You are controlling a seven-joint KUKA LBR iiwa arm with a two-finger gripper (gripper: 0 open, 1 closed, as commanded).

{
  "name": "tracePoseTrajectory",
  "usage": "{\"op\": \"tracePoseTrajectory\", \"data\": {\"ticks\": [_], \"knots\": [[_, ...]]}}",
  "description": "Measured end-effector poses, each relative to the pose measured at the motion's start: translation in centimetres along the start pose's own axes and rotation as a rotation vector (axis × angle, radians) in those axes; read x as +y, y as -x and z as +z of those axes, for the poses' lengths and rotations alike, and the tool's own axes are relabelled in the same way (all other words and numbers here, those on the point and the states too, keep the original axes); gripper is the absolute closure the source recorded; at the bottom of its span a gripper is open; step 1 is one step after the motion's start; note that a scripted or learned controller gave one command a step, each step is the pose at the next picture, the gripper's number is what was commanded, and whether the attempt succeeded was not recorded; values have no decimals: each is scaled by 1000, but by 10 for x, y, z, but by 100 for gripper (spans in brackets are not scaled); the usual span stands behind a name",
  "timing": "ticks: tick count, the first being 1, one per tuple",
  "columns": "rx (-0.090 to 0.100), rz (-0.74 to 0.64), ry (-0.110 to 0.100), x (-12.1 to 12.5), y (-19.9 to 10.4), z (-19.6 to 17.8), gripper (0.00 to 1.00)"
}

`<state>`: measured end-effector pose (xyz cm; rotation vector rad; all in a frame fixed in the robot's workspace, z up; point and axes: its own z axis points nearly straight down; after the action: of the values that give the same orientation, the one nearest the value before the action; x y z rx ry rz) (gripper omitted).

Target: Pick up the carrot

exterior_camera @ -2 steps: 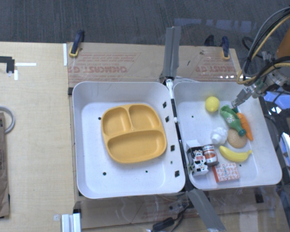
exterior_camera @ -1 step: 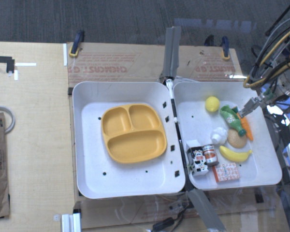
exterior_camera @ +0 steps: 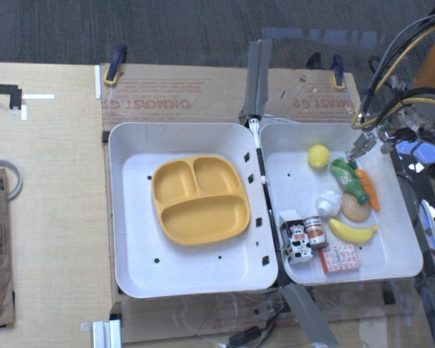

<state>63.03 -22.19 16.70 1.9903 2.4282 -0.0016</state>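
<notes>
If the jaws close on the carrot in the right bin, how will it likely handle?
The carrot looks like a smooth, glossy toy, so probably stiff and light but somewhat slippery. It is narrow and tapered, so it may squirt out of a pinch. It lies tight against the green bottle, which would likely get nudged too.

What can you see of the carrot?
The carrot is small, orange and glossy like a plastic toy, and tapers toward its lower end. It lies flat in the right bin near the right wall, slanted, pressed along the green bottle. Its lower end reaches the round tan item. The gripper hovers above its top end.
</notes>
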Motion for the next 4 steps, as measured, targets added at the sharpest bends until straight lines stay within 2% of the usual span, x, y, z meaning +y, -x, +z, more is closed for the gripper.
{"op": "tracePoseTrajectory", "data": {"ticks": [1,2,3,4], "knots": [[0,28,0,-27,-5,-24,0],[9,22,2,-4,-8,75,0],[-1,-94,1,-22,-4,-22,0],[0,-78,0,-1,0,25,0]]}}
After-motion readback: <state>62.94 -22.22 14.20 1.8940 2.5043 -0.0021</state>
